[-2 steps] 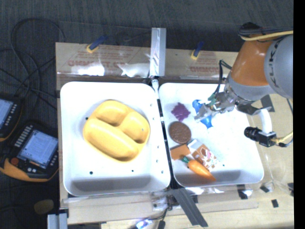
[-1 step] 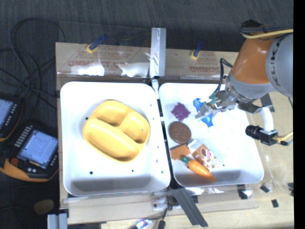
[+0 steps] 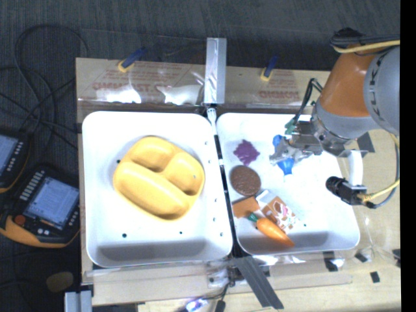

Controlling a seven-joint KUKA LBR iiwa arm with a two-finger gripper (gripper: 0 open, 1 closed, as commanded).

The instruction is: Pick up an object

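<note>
My gripper (image 3: 288, 152) hangs over the upper middle of the right bin (image 3: 331, 194), reaching in from the right. A small blue object (image 3: 286, 166) lies right under its tip, partly hidden by it. To the left sit a purple piece (image 3: 246, 151) and a round brown disc (image 3: 246, 180). Near the bin's front lie an orange wedge (image 3: 244, 207), a carrot (image 3: 273, 229) and a small printed carton (image 3: 281, 212). I cannot tell whether the blue object is touched or gripped.
The left bin (image 3: 104, 239) holds one large yellow lumpy object (image 3: 159, 176). A metal divider post (image 3: 215, 64) stands behind the two bins. The arm's black cable fitting (image 3: 344, 188) hangs over the right bin's right side.
</note>
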